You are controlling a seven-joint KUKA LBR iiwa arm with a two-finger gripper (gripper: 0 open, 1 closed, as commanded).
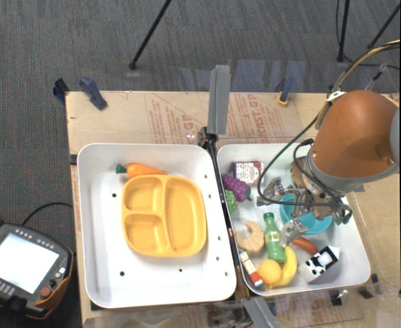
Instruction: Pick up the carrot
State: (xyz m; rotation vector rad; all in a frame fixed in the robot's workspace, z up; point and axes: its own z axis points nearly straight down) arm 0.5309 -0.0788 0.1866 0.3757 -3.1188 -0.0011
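Orange carrot [144, 170] with a green top lies in the left bin [94, 251], touching the upper edge of the yellow divided plate [164, 215]. Gripper [301, 225] hangs over the right bin [358, 255], above the teal bowl [316, 219] and beside the green bottle [273, 239]; whether its claw is spread or pressed together cannot be told.

The carrot [143, 170] lies in the left bin [98, 251] near its far edge, touching the yellow divided plate [164, 216]. The gripper [297, 225] hangs over the right bin [354, 251], just beside the green bottle [274, 238] and banana [289, 266].
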